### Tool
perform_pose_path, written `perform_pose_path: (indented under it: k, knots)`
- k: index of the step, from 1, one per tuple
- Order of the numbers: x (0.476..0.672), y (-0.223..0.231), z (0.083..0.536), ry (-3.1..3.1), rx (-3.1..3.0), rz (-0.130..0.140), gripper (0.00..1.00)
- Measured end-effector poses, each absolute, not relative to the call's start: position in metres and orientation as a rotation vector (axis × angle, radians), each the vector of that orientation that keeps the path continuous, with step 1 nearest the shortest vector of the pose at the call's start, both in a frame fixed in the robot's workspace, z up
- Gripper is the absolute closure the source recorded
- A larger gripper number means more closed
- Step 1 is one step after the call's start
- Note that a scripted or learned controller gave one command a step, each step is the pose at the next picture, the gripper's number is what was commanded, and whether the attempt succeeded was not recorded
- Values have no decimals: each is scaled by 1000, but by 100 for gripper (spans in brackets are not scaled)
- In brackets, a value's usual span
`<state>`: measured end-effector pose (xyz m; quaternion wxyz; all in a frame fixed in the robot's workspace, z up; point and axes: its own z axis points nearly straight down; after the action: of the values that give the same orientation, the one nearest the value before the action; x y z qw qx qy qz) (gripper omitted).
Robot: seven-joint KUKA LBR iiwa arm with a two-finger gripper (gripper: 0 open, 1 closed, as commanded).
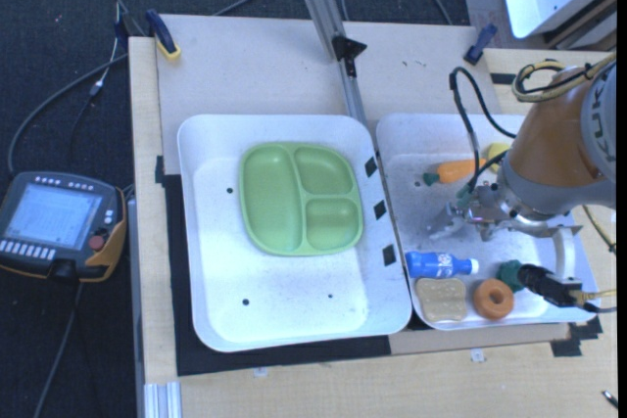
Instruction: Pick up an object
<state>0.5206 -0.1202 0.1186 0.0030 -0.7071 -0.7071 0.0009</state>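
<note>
We see the claw low in the right bin — open or closed, we cannot tell. Near it lie a carrot, a blue bottle, a donut and toast — a green plate rests in the left bin.

The pale bench carries two shallow white bins side by side: the left bin and the right bin, touching along their inner edges, over a black mat.
</note>
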Motion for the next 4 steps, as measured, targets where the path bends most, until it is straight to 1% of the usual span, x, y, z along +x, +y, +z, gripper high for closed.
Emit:
perform_pose_path:
  k: [1, 2, 3, 4]
  knots:
    - [522, -119, 86, -2221, -2220, -2, 0]
    - [523, -121, 99, -2226, -2228, -6, 100]
    - [527, -127, 161, -2226, -2224, -5, 100]
    - [534, -127, 206, -2227, -2223, -5, 100]
